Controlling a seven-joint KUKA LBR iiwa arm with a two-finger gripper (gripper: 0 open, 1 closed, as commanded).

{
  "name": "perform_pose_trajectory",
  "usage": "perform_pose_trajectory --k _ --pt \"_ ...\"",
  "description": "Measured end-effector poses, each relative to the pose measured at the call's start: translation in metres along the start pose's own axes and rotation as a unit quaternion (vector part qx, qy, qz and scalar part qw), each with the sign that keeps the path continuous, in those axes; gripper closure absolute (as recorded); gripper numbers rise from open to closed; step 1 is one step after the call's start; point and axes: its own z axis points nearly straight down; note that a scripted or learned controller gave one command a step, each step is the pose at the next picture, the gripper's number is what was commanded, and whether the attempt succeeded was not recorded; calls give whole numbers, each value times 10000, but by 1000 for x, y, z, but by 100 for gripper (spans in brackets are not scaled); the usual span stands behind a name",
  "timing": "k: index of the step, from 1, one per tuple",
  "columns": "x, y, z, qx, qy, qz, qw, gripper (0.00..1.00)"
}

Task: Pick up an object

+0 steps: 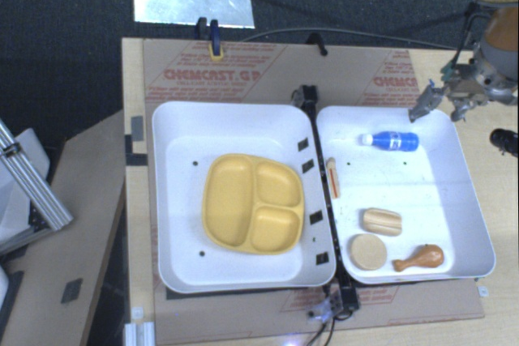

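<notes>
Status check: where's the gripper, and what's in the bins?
Gripper open, nothing held, at right bin far corner. Bottle nearest, lying flat; hot dog, cookie, drumstick nearer front. Nothing blocking.

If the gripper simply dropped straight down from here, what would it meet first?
Probably the far right rim of the right bin, under the open gripper; the blue bottle lies clear to the left. Depth is uncertain.

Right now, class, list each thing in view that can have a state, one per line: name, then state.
Yellow divided plate: upright, in the left bin.
Blue bottle: lying on its side, in the right bin.
Hot dog: lying flat.
Chicken drumstick: lying flat.
Gripper: jaws open, above the right bin's far corner, holding nothing.
</notes>
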Motion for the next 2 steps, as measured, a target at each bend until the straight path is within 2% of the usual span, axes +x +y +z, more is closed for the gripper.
perform_pose_trajectory --k 1,2 --pt "1 3 -8 -64 -15 -14 10000 0" --pt "-4 12 46 -50 -14 -24 10000 0"
